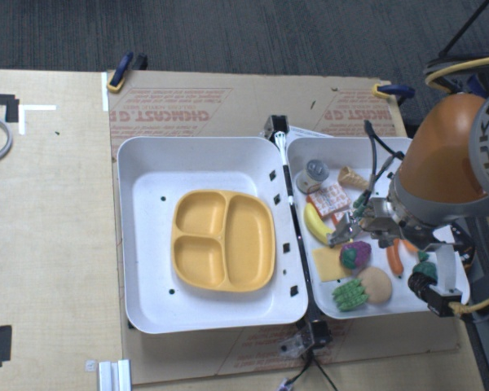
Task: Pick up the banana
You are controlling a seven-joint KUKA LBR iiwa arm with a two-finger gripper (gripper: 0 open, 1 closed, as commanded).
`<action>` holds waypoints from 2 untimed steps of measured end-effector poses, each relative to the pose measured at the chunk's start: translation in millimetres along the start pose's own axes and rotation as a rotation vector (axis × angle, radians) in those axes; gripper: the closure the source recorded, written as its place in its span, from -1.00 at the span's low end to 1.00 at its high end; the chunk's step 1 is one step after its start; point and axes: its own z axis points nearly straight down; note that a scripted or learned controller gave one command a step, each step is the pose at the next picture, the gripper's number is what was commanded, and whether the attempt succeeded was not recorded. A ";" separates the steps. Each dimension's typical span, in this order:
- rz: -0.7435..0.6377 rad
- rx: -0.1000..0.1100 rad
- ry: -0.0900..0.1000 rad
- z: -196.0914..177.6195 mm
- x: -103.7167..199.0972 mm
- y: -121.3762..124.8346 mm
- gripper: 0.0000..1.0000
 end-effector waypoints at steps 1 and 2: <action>-0.202 0.000 -0.001 56.0 -37.0 70.1 -1.00; -0.367 -0.002 -0.001 -0.1 32.9 56.0 -1.00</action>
